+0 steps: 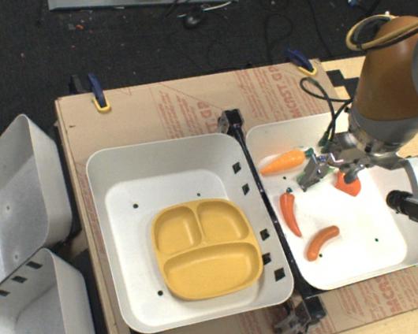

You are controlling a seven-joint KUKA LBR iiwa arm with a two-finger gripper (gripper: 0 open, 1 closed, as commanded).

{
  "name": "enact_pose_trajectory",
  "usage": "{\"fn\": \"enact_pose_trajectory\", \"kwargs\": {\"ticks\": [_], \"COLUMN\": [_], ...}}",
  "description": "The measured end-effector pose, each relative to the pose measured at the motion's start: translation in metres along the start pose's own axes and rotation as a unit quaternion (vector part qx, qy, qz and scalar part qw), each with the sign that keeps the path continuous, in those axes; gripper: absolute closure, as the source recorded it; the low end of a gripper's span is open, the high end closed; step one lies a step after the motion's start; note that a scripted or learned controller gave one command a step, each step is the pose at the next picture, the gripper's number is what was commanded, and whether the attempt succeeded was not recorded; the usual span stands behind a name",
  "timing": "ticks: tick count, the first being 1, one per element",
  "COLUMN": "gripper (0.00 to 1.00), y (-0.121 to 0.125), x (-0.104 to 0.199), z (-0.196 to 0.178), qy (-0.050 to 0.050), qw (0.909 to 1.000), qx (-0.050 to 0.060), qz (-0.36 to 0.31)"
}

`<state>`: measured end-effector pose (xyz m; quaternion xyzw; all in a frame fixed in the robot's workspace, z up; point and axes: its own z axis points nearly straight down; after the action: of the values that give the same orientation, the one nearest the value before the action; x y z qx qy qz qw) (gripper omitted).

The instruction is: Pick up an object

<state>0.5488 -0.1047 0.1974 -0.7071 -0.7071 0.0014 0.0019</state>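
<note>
Sausage (322, 242) long axis diagonal, upper end right.

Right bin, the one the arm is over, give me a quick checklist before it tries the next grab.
1. Gripper over the right bin: ok.
2. Something held between the fingers: cannot tell.
3. Orange carrot beside the gripper, unobstructed: ok.
4. Red pepper and sausage lying apart from each other: ok.
5. Red piece fully visible: not ok, partly under the wrist.
</note>
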Motion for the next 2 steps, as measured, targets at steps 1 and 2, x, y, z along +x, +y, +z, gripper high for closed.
{"fn": "enact_pose_trajectory", "kwargs": {"ticks": [1, 2], "gripper": [0.0, 0.0], "y": [0.002, 0.001], "x": [0.007, 0.008], "z": [0.046, 0.1], "qy": [0.0, 0.0], "qw": [1.0, 1.0], "qx": [0.0, 0.001], "qz": [0.0, 0.001]}}
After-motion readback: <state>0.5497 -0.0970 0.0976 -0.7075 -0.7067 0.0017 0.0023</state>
